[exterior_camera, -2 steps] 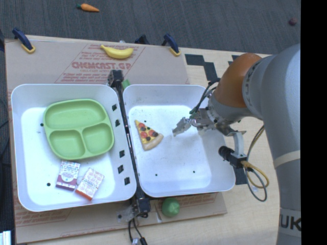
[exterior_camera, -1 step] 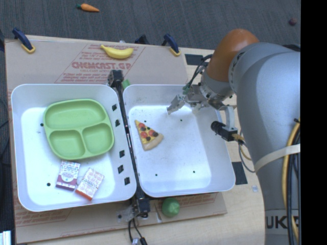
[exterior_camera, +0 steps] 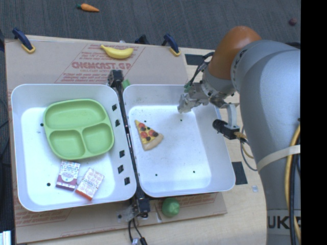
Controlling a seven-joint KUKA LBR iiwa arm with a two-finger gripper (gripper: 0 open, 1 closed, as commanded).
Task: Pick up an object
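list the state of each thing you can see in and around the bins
pizza slice: flat in the right bin, apart from the hand
hand: over the right bin's far side
green tray: upright in the left bin
two small packets: flat, side by side
banana: on the cardboard

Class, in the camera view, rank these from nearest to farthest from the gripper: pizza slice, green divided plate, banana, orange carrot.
Measured from the gripper:
1. pizza slice, right bin
2. banana, on the cardboard behind the bins
3. green divided plate, left bin
4. orange carrot, on the floor
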